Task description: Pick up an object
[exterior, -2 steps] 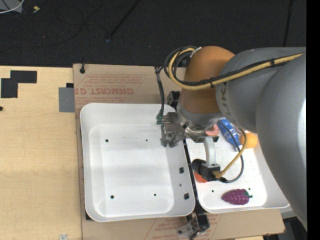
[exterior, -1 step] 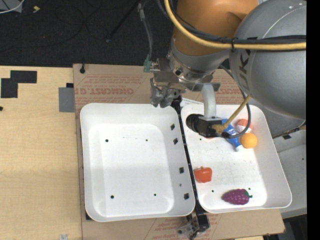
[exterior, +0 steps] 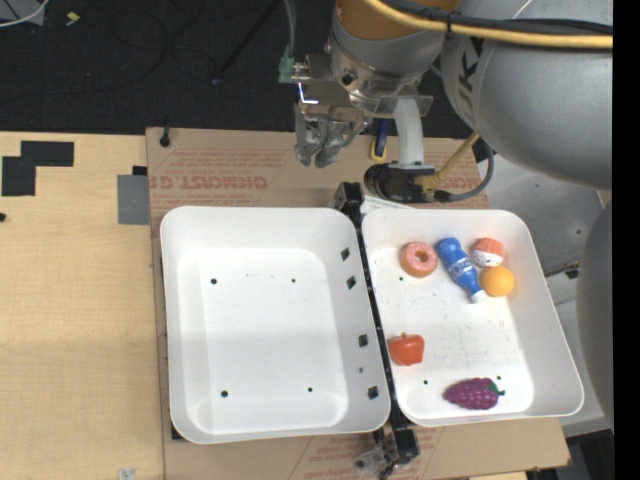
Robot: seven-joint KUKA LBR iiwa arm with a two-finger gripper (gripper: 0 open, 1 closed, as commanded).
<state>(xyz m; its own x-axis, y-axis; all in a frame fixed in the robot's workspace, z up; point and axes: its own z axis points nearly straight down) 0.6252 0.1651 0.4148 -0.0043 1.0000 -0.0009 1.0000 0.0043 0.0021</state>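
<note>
Nearest the camera, at the front of the right bin (exterior: 560,368), a purple bunch of grapes (exterior: 472,394) lies with its long axis roughly left to right, the green stem end toward the right. A little farther back, against the bin's left wall, sits a red pepper-like toy (exterior: 406,349). Farther still, toward the back of that bin, four toys cluster: a pink doughnut (exterior: 418,259) lying flat, a blue bottle (exterior: 459,266) on its side with its long axis slanting from back-left to front-right, an orange ball (exterior: 497,282) touching the bottle's lower end, and a small red-and-white toy (exterior: 487,252) just behind the ball. The left bin (exterior: 190,298) sits beside it on the desk (exterior: 70,298), the two joined along a black clip strip.

Beyond both bins, the grey arm (exterior: 540,58) reaches in from the right, wrist bent downward, with the gripper (exterior: 322,151) hanging above the cardboard sheet (exterior: 230,173) behind the left bin, well apart from every toy. Its fingers sit close together with nothing between them.
</note>
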